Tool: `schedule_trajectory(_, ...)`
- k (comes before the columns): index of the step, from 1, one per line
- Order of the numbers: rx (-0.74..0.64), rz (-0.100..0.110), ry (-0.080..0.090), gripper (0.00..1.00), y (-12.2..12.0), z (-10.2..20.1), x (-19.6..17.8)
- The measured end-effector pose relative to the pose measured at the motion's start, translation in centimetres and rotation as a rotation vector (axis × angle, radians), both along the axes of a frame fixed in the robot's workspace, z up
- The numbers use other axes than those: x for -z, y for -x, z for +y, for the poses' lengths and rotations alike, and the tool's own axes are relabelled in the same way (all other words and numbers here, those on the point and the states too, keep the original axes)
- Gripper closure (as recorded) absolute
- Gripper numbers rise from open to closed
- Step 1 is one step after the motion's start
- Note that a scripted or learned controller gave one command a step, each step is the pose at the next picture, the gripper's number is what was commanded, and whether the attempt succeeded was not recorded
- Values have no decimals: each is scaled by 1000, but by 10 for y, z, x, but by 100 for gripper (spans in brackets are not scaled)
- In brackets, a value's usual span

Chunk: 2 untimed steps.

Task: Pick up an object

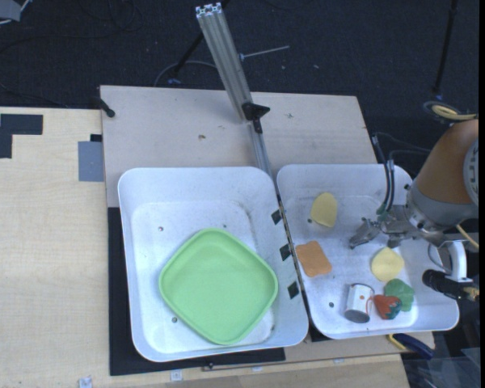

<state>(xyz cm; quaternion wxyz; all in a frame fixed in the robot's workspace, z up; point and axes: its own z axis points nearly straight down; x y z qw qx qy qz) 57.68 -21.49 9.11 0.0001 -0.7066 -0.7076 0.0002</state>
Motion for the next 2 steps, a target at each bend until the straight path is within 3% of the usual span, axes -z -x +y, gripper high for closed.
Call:
schedule_trajectory(1,1,-2,0,100,0,-1,-11)
schedule_trajectory(2,1,-4,1,100,-9,2,-57)
